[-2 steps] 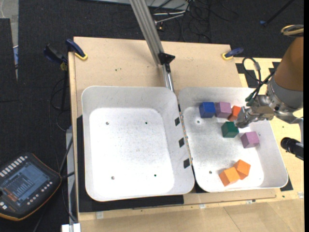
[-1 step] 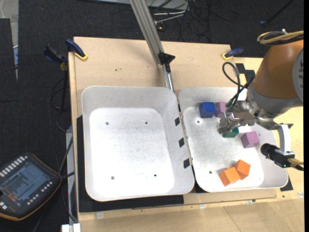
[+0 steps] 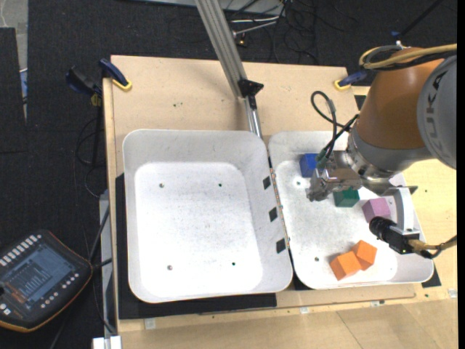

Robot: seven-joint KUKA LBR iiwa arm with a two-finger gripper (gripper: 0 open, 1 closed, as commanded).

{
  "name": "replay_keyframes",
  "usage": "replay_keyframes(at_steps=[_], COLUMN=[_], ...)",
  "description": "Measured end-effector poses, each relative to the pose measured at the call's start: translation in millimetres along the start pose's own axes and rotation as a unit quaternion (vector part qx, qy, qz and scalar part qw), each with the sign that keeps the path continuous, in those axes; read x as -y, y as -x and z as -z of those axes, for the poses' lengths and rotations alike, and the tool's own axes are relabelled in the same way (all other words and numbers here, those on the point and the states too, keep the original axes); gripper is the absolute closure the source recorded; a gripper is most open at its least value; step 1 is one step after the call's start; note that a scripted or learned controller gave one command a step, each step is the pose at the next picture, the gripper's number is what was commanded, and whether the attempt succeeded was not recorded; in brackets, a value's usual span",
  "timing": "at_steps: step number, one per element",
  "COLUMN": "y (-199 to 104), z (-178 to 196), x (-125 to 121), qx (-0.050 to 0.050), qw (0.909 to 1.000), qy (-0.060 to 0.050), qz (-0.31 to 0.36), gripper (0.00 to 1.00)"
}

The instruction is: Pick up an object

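Here the grey arm with its orange band (image 3: pixel 396 115) reaches in over the right-hand shallow white bin (image 3: pixel 305 267), and the two-finger gripper (image 3: pixel 325 187) hangs low near the middle of that bin's far half. Whether it is spread or closed cannot be told, since the wrist body hides much of it. Several candidates lie in this bin: a small blue block (image 3: pixel 308 164) just beside the gripper toward the far edge, a dark green block (image 3: pixel 347 197) just beside it on the side of the right edge and partly under the wrist, a pale purple block (image 3: pixel 376 209) near the right edge, and two orange blocks (image 3: pixel 354 259) touching each other near the bin's near-right corner. The left-hand shallow white bin (image 3: pixel 145 195) lies alongside. Nothing is seen held, so the pick looks not yet made. To do it well, the arm should settle on one block (the blue or the green, being nearest) and centre over it rather than come down between the two, where it could nudge both aside. Descending straight and closing only once the block sits squarely within the grip seems wise, as does lifting slowly. The black cable (image 3: pixel 328 115) looping by the wrist looks clear of the blocks.
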State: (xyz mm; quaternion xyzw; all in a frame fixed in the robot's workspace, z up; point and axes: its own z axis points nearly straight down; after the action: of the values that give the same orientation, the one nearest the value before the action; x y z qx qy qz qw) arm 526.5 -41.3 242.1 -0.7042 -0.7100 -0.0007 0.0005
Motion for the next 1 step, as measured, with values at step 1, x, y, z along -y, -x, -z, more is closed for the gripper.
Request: replay_keyframes(at_steps=[1], y=[-51.7], z=[7.7], x=[3.9], qx=[0.000], qw=[1.0000], qy=[0.001], qz=[0.001], gripper=[1.00])
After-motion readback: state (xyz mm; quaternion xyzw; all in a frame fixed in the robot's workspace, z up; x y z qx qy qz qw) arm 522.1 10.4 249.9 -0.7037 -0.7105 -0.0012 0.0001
